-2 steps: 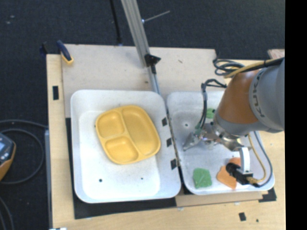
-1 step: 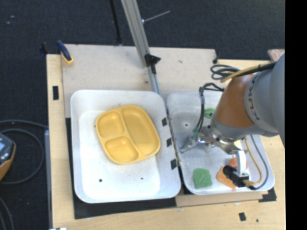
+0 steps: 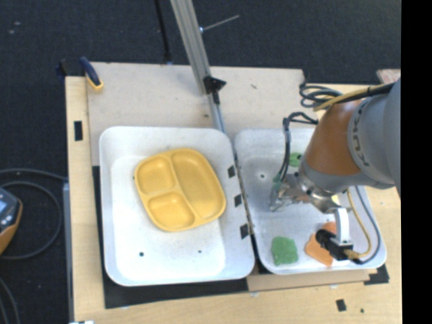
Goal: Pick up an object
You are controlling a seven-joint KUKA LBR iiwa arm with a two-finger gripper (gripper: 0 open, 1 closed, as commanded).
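Observation:
My gripper (image 3: 277, 200) hangs low over the middle left of the right bin (image 3: 260, 155), with bare bin floor under its tip. A green block (image 3: 284, 250) lies at the bin's front, below the gripper and apart from it. To the block's right an orange object (image 3: 314, 248) lies by the front right corner, partly covered by the wrist hardware. A small green thing (image 3: 295, 159) peeks out beside the arm near the back of the bin. The arm's grey and orange body (image 3: 344, 144) hides the right bin's far right part.
The left bin (image 3: 121, 248) holds a yellow divided plate (image 3: 179, 188) in its upper middle. A metal pole (image 3: 192, 39) slants down to the gap between the bins. A blue and yellow clamp (image 3: 90, 73) sits at the bench's back left corner.

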